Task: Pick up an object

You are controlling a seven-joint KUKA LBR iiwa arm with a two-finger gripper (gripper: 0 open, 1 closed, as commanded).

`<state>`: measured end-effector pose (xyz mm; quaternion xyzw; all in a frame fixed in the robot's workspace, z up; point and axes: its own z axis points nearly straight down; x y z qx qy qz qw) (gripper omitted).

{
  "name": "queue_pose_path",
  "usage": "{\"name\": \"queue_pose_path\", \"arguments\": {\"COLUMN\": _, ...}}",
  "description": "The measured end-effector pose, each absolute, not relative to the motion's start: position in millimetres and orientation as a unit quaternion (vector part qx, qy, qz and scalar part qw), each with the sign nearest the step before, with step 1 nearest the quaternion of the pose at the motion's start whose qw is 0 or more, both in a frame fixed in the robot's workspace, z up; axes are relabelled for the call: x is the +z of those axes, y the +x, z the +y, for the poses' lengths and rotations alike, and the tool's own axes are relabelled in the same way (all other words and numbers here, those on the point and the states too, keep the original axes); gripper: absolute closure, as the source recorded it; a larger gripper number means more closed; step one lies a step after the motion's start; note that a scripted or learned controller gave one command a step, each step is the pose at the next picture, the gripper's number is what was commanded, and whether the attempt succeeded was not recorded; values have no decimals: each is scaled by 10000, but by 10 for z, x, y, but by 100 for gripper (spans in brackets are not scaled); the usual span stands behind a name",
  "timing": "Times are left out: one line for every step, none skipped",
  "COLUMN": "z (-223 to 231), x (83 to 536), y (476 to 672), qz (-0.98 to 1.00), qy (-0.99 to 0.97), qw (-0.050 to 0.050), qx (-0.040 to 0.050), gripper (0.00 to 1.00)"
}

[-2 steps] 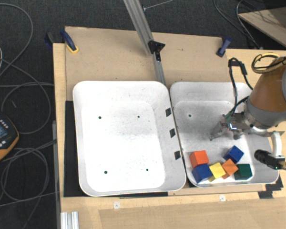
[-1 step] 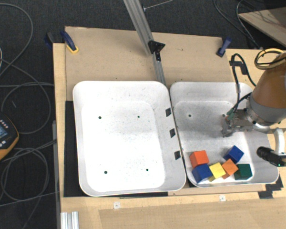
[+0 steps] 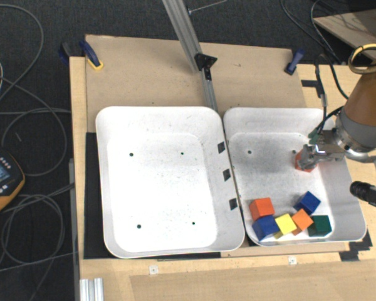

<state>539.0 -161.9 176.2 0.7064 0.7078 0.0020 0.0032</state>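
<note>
My gripper [image 3: 307, 160] is low in the right bin [image 3: 269, 130], near its right wall, hanging from the grey arm with the orange band. A small red block [image 3: 301, 160] sits between the fingers, partly hidden by them, and the gripper is shut on it. I cannot tell whether the block touches the bin floor. Several loose blocks lie in the bin's near corner: an orange one [image 3: 261, 207], a blue one [image 3: 266, 227], a yellow one [image 3: 286, 224], a smaller orange one [image 3: 302, 219], another blue one [image 3: 309, 202] and a green one [image 3: 321, 225].
The left bin [image 3: 156, 180] lies beside the right one, with black clips [image 3: 226, 174] along the shared edge. A slanted metal rail [image 3: 188, 36] crosses above the bench's far side. Cables and a handheld pendant [image 3: 0, 180] lie on the floor at left.
</note>
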Motion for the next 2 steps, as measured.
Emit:
{"name": "queue_pose_path", "arguments": {"z": -1549, "x": 2383, "y": 5436, "qz": 7080, "qy": 7062, "qw": 41, "qx": 26, "gripper": 100}}
{"name": "queue_pose_path", "arguments": {"z": -1551, "x": 2877, "y": 5452, "qz": 7077, "qy": 7065, "qw": 34, "qx": 19, "gripper": 100}}
